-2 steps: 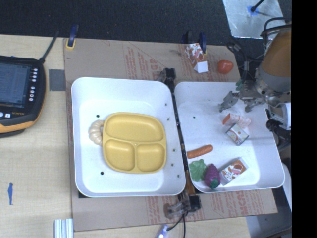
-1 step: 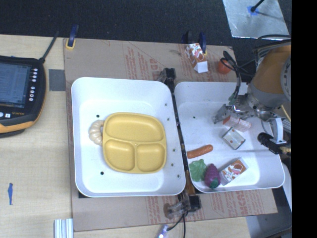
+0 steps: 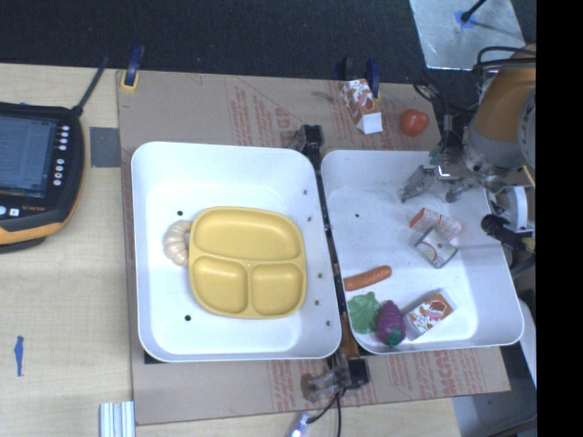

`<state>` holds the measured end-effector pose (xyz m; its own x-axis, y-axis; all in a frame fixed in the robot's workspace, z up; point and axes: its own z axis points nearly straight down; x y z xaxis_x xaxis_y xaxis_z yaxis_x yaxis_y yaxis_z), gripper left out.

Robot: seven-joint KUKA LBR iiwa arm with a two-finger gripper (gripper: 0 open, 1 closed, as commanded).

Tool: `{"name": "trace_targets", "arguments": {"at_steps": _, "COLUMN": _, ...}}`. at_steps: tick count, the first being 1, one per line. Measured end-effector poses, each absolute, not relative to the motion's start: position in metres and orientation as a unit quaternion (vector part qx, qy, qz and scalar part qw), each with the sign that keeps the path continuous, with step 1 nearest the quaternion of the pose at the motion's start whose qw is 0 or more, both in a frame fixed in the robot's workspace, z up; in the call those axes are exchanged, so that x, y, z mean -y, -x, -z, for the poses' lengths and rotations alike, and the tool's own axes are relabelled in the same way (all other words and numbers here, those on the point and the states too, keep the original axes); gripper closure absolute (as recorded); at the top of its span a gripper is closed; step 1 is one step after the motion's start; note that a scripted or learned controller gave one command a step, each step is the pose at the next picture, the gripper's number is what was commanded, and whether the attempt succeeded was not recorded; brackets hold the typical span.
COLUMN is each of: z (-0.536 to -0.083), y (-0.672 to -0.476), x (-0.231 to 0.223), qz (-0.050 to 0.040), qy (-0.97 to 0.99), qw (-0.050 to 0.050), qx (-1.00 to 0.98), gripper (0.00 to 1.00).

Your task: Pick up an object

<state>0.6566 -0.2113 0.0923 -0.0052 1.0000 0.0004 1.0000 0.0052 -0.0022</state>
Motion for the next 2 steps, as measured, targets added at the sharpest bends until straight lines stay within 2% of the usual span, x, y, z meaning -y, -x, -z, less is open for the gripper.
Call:
{"name": "trace_targets", "arguments": {"at_steps": 1, "z": -0.092, "y": -0.616, "x": 0.212, "qz": -0.0015, "qy": 0.705, "qw": 0.001, "qx": 0.709, "gripper": 0.00}}
{"name": "trace_targets", "arguments": {"at_steps": 2, "z": -0.094, "y": -0.579, "x": 0.181, "qz": -0.0019, "qy": 0.705, "qw": 0.001, "qx": 0.709, "gripper": 0.00}}
